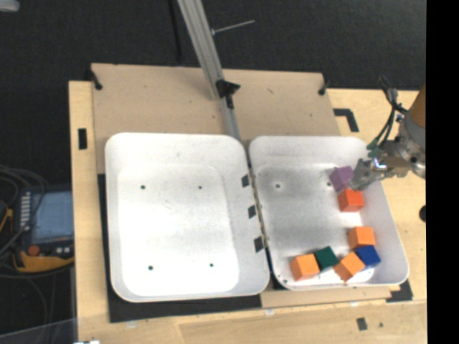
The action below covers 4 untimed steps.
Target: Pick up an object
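The gripper (364,172) reaches in from the right over the right-hand bin (301,153), its tip low beside a purple block (341,177) and just above a red-orange block (351,200); the two blocks sit close together near the bin's right wall. How wide the claw stands cannot be told — its tip is a small grey blur — and whether it touches or grips either block cannot be told either. Nearer the front of the same bin lies a loose cluster: an orange block (361,236), a blue block (367,255), another orange block (350,265), a dark green block (326,257) and a third orange block (305,266) at the left of the group. The left-hand bin (176,217) lies just beside it, both shallow, white, round-cornered and scuffed grey in the middle. They rest on a pale wooden bench (208,92) — dark carpet surrounds it, and a slanted metal rail (203,38) rises from the far side.
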### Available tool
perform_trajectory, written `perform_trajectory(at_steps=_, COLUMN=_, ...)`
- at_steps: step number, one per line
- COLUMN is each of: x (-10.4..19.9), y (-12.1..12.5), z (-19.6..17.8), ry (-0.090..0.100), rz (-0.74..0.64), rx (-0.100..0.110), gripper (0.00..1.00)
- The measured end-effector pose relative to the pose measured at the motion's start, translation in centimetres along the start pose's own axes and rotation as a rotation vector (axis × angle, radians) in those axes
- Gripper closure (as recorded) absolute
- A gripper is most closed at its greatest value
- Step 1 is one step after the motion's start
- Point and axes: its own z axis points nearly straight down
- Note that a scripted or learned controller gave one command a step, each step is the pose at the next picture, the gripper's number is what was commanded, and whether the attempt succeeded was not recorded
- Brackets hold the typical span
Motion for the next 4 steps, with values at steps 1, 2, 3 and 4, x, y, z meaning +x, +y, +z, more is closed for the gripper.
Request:
perform_trajectory(at_steps=1, x=6.0, y=-0.7, z=1.1, ry=0.001, rz=0.0, rx=0.005, gripper=1.0)
perform_trajectory(at_steps=2, x=11.7, y=-0.5, z=2.1, ry=0.001, rz=-0.001, rx=0.005, gripper=1.0)
perform_trajectory(at_steps=3, x=17.3, y=-2.2, z=2.2, ry=0.002, rz=-0.002, rx=0.006, gripper=1.0)
perform_trajectory(at_steps=4, x=22.3, y=-3.0, z=2.0, ry=0.004, rz=-0.003, rx=0.007, gripper=1.0)
